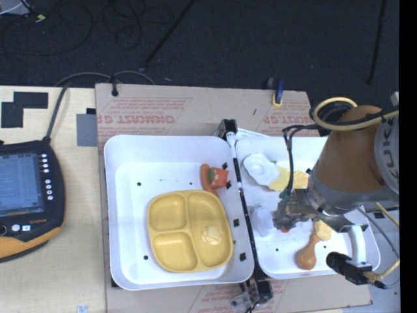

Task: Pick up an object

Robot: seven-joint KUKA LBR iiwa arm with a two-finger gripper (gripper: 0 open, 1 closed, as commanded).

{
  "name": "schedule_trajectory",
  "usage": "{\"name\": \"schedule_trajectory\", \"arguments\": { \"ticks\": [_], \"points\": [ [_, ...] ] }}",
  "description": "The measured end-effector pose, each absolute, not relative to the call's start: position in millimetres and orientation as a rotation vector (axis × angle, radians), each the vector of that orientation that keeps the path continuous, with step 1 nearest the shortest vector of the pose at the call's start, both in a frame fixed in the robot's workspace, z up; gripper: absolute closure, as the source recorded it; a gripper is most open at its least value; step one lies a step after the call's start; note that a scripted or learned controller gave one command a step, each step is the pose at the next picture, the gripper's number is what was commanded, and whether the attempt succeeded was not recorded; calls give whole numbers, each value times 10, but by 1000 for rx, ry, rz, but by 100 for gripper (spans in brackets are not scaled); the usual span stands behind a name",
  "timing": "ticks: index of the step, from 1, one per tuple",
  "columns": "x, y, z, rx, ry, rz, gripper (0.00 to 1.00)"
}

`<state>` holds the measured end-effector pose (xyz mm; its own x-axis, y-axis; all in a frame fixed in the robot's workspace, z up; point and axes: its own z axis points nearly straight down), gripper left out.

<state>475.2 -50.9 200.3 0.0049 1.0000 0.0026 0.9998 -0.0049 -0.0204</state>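
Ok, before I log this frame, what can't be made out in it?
- Gripper, camera view: a small dark cluster under the arm; whether it is open or holding anything cannot be told.
- Right bin: the arm's wrist covers much of its far right side.
- White object and yellow object in the right bin: too blurred to identify; the arm partly hides the yellow one.
- Pale item in the yellow tray: too small to name.

The arm [355, 168] is a thick rounded column, its wide band orange-brown above a grey wrist section. A yellow hose loops over its top beside thin black cables. Its small dark metal gripper [287, 217] looks cluttered with fittings. White lettering marks the grey casing.
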Motion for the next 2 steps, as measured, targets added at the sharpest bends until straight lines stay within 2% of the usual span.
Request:
{"name": "schedule_trajectory", "arguments": {
  "ticks": [1, 2],
  "points": [
    [5122, 372, 3130, -2210, -2235, -5, 100],
    [5003, 1016, 3602, -2209, -2229, 6, 100]
  ]
}}
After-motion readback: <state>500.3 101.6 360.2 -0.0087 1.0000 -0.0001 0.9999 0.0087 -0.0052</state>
